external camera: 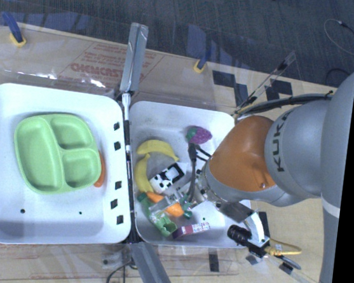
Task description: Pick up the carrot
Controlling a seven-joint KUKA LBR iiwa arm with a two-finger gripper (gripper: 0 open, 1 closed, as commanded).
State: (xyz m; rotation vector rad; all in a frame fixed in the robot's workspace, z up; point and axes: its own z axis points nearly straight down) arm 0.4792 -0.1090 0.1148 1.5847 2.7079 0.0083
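An orange carrot-like piece point(155, 198) with a green end lies in the right bin point(168, 112), below the banana point(151, 156). A second orange block point(174, 209) sits just right of it among green items point(162, 222). Another slim orange thing point(100, 174) rests in the left bin against the right edge of the green divided plate point(55, 151). My gripper point(188, 198) is low in the right bin, right above the cluster of orange and green items. The wrist hides what is directly under it.
Purple grapes point(198, 134) lie at the back of the right bin. A black-and-white item point(166, 176) sits beside the banana, and a dark purple box point(190, 230) lies by the front wall. The arm's body covers the bin's right half. The left bin point(2, 212) has bare floor in front.
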